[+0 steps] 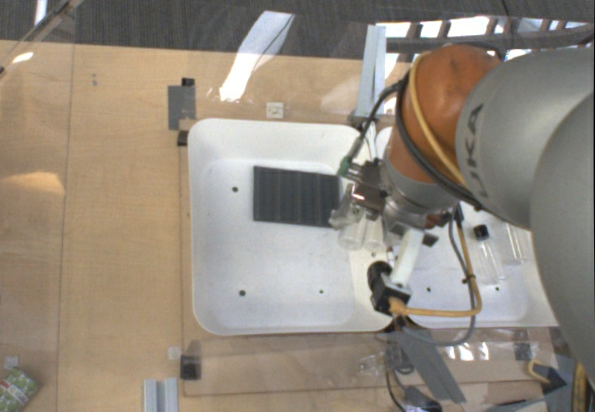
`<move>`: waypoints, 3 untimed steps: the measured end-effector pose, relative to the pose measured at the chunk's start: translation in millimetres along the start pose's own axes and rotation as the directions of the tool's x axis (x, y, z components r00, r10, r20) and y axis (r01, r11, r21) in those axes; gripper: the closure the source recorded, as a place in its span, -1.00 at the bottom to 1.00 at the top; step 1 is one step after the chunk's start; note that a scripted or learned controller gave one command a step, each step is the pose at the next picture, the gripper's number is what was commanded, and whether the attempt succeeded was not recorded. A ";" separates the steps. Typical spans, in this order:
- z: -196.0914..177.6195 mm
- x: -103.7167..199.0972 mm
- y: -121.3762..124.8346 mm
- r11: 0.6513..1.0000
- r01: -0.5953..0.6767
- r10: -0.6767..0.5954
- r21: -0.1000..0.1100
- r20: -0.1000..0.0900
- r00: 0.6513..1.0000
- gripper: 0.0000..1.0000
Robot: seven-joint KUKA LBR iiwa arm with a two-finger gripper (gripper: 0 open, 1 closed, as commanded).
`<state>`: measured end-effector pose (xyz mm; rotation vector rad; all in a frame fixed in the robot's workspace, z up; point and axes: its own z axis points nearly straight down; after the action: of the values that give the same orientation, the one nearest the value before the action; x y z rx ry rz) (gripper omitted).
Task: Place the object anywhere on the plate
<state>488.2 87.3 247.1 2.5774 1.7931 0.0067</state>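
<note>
We see the gripper point(353, 215) at the dark ribbed plate's point(293, 195) right end, the plate's long axis running leftward away from the fingers, whose state we cannot tell.

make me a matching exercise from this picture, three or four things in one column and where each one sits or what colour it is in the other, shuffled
Things
1. dark ribbed plate
2. left white bin
3. band above the arm's wrist
4. yellow cable

Places and colours
A. orange
B. lies inside the left bin, toward its upper right
C. loops below the gripper, over the right bin
D. sits on the light wooden bench, holding the plate

Pairs: 1-B, 2-D, 3-A, 4-C
</note>
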 end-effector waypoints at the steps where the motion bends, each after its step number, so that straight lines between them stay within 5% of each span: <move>1: 148.0 61.1 -19.1 0.992 0.124 -0.124 0.005 0.001 0.992 1.00; 2: 157.1 151.0 -23.1 0.996 0.091 -0.091 -0.008 -0.009 0.996 1.00; 3: 156.5 141.1 -47.5 0.925 -0.380 0.380 -0.005 -0.012 0.925 1.00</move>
<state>493.4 236.3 90.8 2.8769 1.2606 0.0268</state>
